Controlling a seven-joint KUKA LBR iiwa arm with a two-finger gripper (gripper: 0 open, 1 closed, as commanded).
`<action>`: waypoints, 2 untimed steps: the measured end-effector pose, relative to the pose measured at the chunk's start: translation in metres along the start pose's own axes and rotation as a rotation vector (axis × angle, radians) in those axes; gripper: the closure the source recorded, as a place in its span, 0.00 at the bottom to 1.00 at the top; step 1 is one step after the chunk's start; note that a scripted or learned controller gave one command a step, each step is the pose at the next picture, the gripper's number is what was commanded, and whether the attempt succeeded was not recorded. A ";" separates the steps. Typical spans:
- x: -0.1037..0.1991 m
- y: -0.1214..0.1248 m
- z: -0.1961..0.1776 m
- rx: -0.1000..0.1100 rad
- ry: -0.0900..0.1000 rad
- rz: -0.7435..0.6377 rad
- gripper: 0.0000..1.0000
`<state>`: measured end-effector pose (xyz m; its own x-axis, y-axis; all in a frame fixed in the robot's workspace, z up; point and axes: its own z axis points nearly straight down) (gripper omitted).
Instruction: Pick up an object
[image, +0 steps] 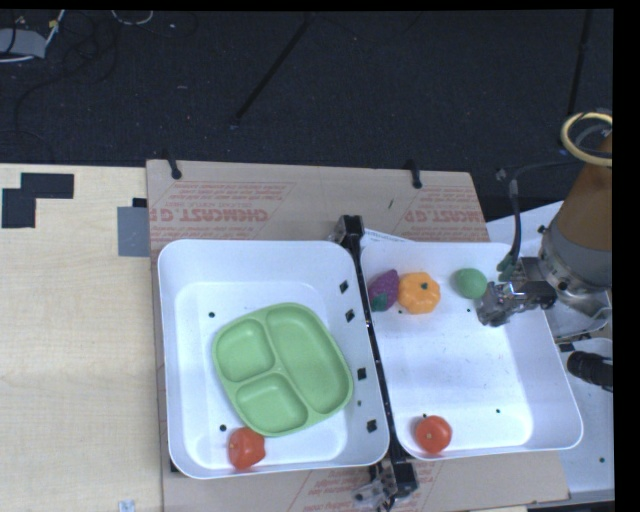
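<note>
Your gripper (497, 305) hovers at the right bin's (520, 400) far right edge beside the green ball (469, 282); jaw state unclear, nothing lifted yet.

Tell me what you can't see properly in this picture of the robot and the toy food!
- Gripper: in the camera view it is small and dark, so its fingers blur together.
- Arm: the right edge of the camera view cuts it off.
- Purple toy: too small and blurry to tell what food it is.
- Green toy: a blurry blob beside the gripper; whether they touch is unclear.
- Left bin: the green plate hides much of its floor.
</note>
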<state>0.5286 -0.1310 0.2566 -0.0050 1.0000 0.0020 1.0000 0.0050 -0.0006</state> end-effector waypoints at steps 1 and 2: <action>0.051 0.009 0.015 0.004 0.001 0.001 1.00; 0.098 0.016 0.027 0.005 0.000 0.002 1.00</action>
<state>0.5441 -0.0328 0.2302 -0.0026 1.0000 0.0015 1.0000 0.0026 -0.0053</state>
